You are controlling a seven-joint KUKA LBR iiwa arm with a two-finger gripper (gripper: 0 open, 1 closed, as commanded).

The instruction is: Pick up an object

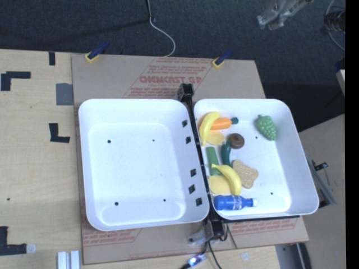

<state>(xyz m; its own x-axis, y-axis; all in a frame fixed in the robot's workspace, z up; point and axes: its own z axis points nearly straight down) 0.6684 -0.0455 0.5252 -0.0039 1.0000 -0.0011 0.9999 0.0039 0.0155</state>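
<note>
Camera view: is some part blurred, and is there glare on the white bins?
In the camera view, the two-finger gripper at top right looks blurred; the shallow white right bin is evenly lit, without strong glare; the green toy grapes look sharp.

Even, fairly bright light falls from overhead, leaving only faint, soft shadows inside the two white bins [134, 108], whose walls look slightly washed out. The whole picture is a little soft and grainy, small details smeared. The gripper [279, 13] in the top right corner is blurred against the dim dark floor.
</note>
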